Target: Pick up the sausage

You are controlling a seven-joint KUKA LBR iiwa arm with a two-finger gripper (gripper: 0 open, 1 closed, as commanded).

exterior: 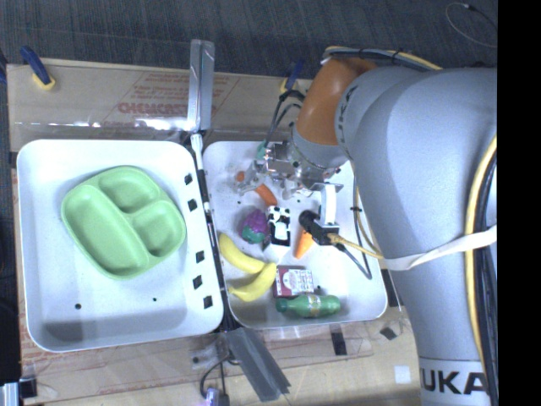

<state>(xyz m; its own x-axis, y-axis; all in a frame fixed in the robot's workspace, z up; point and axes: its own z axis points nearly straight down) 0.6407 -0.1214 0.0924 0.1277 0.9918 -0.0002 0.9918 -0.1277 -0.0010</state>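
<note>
A short reddish-orange sausage point(266, 194) lies slanted in the upper middle of the right bin point(369, 279). My gripper point(276, 166) hangs low over the far part of that bin, just above and behind the sausage. Cables and metal wrist parts crowd around it. The grey arm with its orange band covers the bin's right side.
The right bin also holds two bananas point(243, 269), a purple item point(254, 226), a black-and-white item point(279, 223), an orange carrot point(303, 244), a red carton point(292, 281) and a green bottle point(309, 305). A green divided plate point(123, 219) sits in the left bin point(42, 311).
</note>
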